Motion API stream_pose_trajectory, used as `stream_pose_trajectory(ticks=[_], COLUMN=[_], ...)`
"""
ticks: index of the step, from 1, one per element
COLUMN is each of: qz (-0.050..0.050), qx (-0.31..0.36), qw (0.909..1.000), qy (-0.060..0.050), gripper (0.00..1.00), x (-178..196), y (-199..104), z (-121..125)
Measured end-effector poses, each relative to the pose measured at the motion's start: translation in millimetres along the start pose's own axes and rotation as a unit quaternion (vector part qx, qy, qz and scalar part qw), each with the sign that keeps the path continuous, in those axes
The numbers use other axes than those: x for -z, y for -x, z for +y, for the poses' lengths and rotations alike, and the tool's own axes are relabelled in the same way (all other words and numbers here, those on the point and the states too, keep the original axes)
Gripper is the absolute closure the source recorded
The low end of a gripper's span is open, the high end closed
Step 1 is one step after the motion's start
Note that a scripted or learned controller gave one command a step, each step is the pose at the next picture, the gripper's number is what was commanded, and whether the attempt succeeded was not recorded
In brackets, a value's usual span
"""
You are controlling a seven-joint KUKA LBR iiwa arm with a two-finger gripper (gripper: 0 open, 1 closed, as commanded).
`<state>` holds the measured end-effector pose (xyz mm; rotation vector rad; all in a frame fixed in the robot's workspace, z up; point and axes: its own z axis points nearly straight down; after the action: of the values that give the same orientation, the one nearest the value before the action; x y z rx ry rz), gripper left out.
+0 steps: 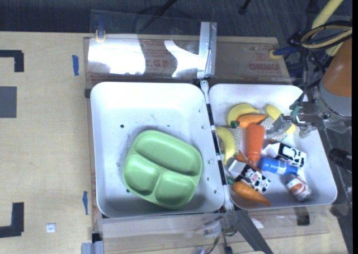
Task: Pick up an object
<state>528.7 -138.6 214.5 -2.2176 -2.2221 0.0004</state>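
A: White plastic, two shallow bins side by side on the wooden bench (45,135). Left bin (112,107): one green divided tray (162,168), lying flat, nothing on it.

B: Right bin (324,163): a heap of toy food and small containers. Yellow bananas (241,112) at the top, an orange carrot (254,141) upright through the middle, a second carrot (250,191) at the lower edge. Black-and-white patterned pieces (292,155) and a blue bottle (275,165) to the right of centre, a small can (299,187) near the lower right corner.

A: Gripper (296,114) low over the upper right part of that bin, reaching in from the right, just beside a yellow item (274,112). Fingers: cannot tell whether apart or together; too small and cluttered there.

B: Nothing visibly between them. No object visibly lifted; everything appears to rest in the pile or on the bin floor.

A: Progress, as a judgement: early. Approach made, grasp not confirmed, lift not done.

B: Left to do: close on one piece, raise it clear of the heap. Likely snag: neighbours touching the target, crowding the fingers.
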Motion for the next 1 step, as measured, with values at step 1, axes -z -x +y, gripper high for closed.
stream_pose_trajectory(ticks=[1], qz=[-0.001], qx=[-0.034], qw=[0.9994], qy=[0.002], gripper=[0.00], x=[-107.9], y=[5.6], z=[48.7])
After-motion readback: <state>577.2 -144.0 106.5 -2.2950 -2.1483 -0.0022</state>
